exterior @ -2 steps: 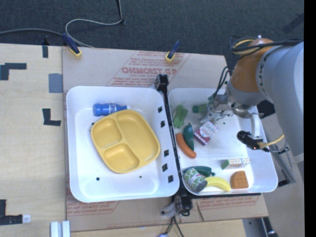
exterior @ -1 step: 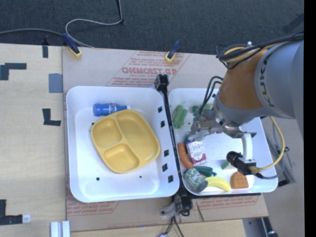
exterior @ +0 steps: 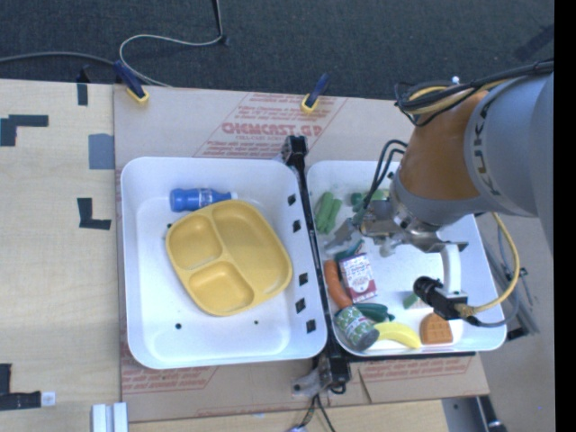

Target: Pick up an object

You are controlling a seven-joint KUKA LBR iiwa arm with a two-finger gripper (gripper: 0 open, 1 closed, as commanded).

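My gripper [exterior: 357,229] hangs low over the upper left part of the right bin [exterior: 477,241], under the grey and orange arm. Just left of it lies a green pod-like item [exterior: 326,212]. Right below it are a red and white carton [exterior: 358,275] and an orange carrot [exterior: 334,282], side by side. Nearer the bin's front edge I see a dark can [exterior: 356,327], a yellow banana [exterior: 399,335], an orange waffle-like piece [exterior: 436,329] and a small green item [exterior: 374,311]. The arm hides the middle and upper right of this bin.
The left bin [exterior: 148,268] holds a yellow divided plate [exterior: 229,256] and a blue bottle [exterior: 198,198] lying behind it. A black divider [exterior: 306,232] runs between the bins. Yellow clamps [exterior: 314,95] hold the cardboard under them.
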